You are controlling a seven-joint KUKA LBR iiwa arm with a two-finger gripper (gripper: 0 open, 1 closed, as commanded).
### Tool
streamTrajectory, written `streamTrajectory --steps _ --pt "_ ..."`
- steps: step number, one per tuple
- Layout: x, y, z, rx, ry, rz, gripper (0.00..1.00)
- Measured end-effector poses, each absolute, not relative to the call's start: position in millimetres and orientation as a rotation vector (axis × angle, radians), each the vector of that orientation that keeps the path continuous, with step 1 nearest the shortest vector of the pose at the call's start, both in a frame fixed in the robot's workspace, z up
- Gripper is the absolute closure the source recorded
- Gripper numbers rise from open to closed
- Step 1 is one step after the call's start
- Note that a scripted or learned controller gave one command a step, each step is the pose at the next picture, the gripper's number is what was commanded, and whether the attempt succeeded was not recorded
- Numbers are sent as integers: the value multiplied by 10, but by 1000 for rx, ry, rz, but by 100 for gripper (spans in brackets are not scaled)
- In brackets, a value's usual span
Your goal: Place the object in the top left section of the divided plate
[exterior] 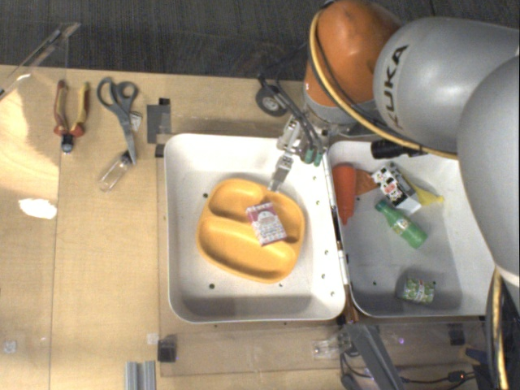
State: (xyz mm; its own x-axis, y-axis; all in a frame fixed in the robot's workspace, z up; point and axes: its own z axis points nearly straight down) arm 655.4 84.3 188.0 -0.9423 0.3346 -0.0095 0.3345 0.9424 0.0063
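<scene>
Gripper hangs above the yellow divided plate's far rim; finger state indeterminate. Small packet rests in right section, apparently misplaced.

The gripper hangs over the back right part of the left bin. Just below and in front of the fingers lies the divided plate, in the middle of that bin. A small packet lies on the plate, just in front of the fingers, in its right-hand section. To the right of the fingers, in the right bin, lie a carrot near the dividing wall, a small toy, a bottle and, farther forward, a small wrapped item. Well to the left of the fingers, on the bench, lie scissors and pliers.
</scene>
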Motion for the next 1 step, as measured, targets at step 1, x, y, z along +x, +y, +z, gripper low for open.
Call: streamTrajectory --steps 1 --pt "6576 860 2012 531 3076 16 100"
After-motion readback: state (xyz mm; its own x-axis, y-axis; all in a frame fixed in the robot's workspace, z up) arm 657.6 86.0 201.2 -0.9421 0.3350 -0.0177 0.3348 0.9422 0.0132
